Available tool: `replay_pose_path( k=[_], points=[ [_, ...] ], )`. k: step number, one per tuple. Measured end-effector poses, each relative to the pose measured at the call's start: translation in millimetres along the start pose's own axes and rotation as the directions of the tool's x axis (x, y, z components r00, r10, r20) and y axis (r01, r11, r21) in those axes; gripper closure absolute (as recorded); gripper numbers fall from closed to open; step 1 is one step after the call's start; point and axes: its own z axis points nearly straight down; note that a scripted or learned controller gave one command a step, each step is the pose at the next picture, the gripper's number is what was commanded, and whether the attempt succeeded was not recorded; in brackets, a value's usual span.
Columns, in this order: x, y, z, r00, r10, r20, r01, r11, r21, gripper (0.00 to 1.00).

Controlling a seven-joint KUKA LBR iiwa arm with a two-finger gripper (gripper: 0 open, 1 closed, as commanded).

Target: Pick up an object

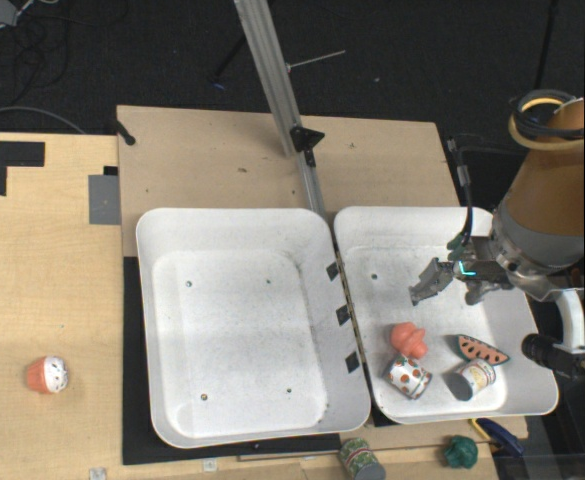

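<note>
Camera view: my end effector (450,283) hangs open and empty over the right shallow white plastic bin (392,230), above the small red-orange rounded toy (408,339); nothing picked up yet.

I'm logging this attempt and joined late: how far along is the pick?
Early stage, by the look of it. Done: the gripper is already over the right bin. In hand: nothing sits between its jaws. Left: the grasp itself, since the pink object, patterned cup, small can and watermelon slice all lie on the bin floor.
</note>
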Motion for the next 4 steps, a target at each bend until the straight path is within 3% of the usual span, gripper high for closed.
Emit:
replay_pose_path(
  k=[3,4],
  points=[
    [2.6,-4.8,162.1,1.000,-0.003,-0.002,0.003,1.000,0.007,0.00],
    [0.0,-4.2,149.9,1.000,0.005,-0.001,-0.005,1.000,0.003,1.00]
  ],
)
